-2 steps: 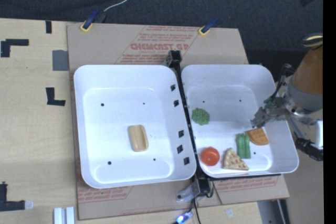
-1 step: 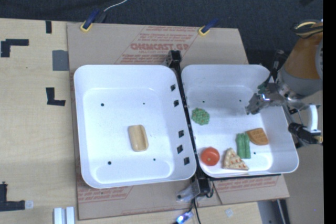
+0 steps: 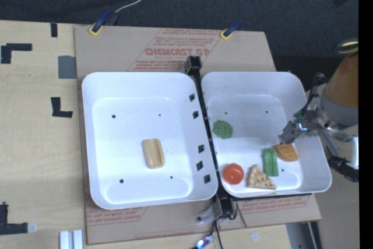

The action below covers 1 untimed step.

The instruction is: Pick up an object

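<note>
Gripper sits low over the right bin, at that bin's right side, with the grey arm and its orange band reaching in from the right edge of the view. Whether it is parted or closed cannot be told from this angle, and nothing shows clearly between its tips.

Just below the gripper, close enough to look as if touching it, lies an orange, rounded food piece. Immediately to the left of that piece is a green upright item, dark and narrow, beside the gripper's lower left. Further down and left of the gripper rests a pale triangular wedge like a slice of pizza, near the bin's front rim, and left of the wedge is a red tomato. Well to the gripper's left, at about its own height, is a green leafy clump close to the divider between the bins.

Across that divider, far to the left of the gripper, the left bin holds a tan bread roll lying near its middle. Both bins rest on a brown cardboard sheet with red lettering, held by blue and yellow clamps at its far edge, on a light wooden bench.
</note>
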Available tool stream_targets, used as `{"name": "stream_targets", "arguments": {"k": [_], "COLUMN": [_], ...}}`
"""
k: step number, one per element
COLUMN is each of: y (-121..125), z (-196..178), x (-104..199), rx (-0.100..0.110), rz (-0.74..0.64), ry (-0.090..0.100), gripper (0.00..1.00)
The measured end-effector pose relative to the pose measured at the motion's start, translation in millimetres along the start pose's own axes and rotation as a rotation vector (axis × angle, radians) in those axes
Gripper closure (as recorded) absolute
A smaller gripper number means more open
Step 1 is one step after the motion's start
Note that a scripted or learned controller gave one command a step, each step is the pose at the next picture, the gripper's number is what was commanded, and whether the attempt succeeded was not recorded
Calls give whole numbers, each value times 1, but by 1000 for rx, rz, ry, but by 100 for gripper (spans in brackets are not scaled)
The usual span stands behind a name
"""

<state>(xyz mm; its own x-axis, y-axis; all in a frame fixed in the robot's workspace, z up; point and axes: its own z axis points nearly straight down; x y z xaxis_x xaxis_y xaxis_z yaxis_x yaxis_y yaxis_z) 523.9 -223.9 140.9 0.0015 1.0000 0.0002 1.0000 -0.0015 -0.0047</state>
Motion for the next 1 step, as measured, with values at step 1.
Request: {"name": "stream_targets", "arguments": {"k": [1], "y": [62], "z": [-46], "x": [35], "rx": [-10], "rz": [-8], "ry": [-2], "gripper": [100]}}
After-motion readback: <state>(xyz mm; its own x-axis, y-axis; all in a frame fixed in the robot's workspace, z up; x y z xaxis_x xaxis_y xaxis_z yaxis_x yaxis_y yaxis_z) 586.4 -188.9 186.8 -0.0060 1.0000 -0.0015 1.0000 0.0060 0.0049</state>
